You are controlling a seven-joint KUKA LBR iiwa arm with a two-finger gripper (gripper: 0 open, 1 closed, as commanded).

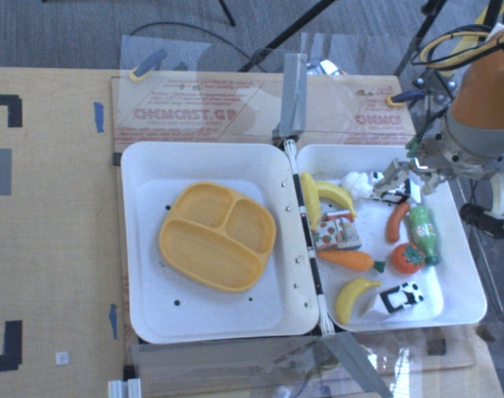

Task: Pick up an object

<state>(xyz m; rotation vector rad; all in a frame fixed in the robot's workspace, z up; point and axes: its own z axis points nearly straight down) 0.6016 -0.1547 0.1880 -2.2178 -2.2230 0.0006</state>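
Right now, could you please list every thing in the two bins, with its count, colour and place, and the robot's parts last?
tray: 1, yellow-orange, three sections, in the left bin
bananas: 2, yellow, right bin; one at its upper left, one at its lower middle
carrot: 1, orange, middle of right bin
box: 1, red and white, above the carrot
tomato: 1, red, right of the carrot
bottle: 1, green, right side
sausage: 1, orange-red, left of the bottle
cow toy: 1, black and white, lower right
white toy: 1, top middle
arm: 1, grey and orange, upper right
claw: 1, over top of right bin
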